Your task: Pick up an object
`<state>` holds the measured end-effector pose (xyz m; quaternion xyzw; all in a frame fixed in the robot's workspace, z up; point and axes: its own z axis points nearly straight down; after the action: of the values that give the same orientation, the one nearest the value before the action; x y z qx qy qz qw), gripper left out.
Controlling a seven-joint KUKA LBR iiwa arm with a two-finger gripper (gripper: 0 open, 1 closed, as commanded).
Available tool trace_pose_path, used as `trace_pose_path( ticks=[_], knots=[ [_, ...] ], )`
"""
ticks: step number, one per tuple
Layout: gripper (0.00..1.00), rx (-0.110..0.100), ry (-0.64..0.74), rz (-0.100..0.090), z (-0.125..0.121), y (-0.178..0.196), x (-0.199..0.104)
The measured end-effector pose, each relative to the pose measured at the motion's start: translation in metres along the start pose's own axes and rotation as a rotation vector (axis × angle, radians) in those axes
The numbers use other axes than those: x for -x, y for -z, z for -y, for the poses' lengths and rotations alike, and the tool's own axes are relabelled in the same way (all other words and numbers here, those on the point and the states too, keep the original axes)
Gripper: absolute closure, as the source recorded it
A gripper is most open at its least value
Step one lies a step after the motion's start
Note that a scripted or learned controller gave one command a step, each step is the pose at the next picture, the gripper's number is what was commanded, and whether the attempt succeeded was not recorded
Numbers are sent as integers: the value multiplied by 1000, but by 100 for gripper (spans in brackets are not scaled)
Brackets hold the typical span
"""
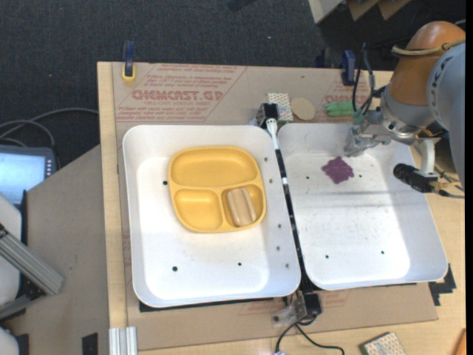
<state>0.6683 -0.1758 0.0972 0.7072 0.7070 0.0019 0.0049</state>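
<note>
Nearest the camera, in the left bin (155, 261): a yellow tray (214, 165) with a tan block (239, 205) in its near-right compartment, well apart from the arm. Farther back, in the right bin (369, 239): a purple lump (338, 170), low and flat on the white floor toward the far side, touching nothing. Just beyond it and to its right: the gripper (359, 146), poised by the bin's far edge, beside the lump rather than over it. Open or clenched, cannot tell from this angle; nothing visible in its grasp. Beyond the bins, on the surface (185, 95): a tan disc (303, 109) and a green thing (338, 109), out of play.

Probably the approach stage, pick not yet made. Main risk, judged from here: a descent off-centre, closing on the lump's far edge or on bare floor, and a lift with nothing. Second risk: a target this thin and soft-looking, hugging the floor, slipping out of the grasp unless met very low, and, with too deep a reach, a knock against the bin. Third: a nudge on contact, sending the lump sideways across the smooth floor. Close to the far wall too, so little room to correct without clipping the rim.
</note>
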Motion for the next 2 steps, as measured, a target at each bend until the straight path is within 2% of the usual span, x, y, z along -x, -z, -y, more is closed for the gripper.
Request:
trace_pose_path(
  ticks=[1,2],
  knots=[
    [0,-2,0,0,0,-1,0],
    [0,-12,-3,-5,27,-12,18]
  ],
)
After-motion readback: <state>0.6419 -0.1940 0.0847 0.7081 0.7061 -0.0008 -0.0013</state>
